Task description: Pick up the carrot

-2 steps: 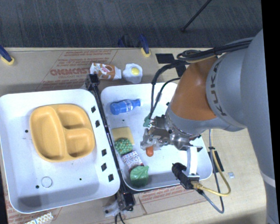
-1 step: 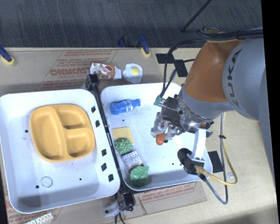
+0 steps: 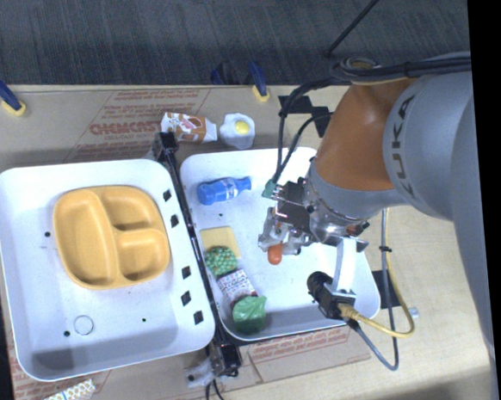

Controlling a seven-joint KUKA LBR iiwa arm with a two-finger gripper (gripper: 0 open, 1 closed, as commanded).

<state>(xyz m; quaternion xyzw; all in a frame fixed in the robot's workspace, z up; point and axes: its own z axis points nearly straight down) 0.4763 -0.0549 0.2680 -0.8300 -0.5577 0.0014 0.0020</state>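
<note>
At the left of the frame the white plastic left bin (image 3: 24, 282) holds a yellow divided plastic tray (image 3: 111, 233), which plays no part in the task. Moving right, the white right bin (image 3: 256, 161) carries a blue plastic bottle (image 3: 222, 190) near its top, then a flat pale yellow block (image 3: 220, 238), a green dotted round object (image 3: 221, 259), a small printed packet (image 3: 237, 284) and a green leafy toy (image 3: 249, 311) toward the bottom.

Right of these, near the bin's middle, the gripper (image 3: 277, 244) reaches in on the grey arm with its orange band (image 3: 363, 147). A small orange carrot (image 3: 275, 255) sits at its tip, apparently pinched between the closed fingers, though the wrist crowds the view. By that reading the grasp is made; lifting it clear remains.

The cardboard under the bins on the worktop (image 3: 440, 309) bears red print along the top edge reading roughly "CHEMCAS", the rest too small to read.
</note>
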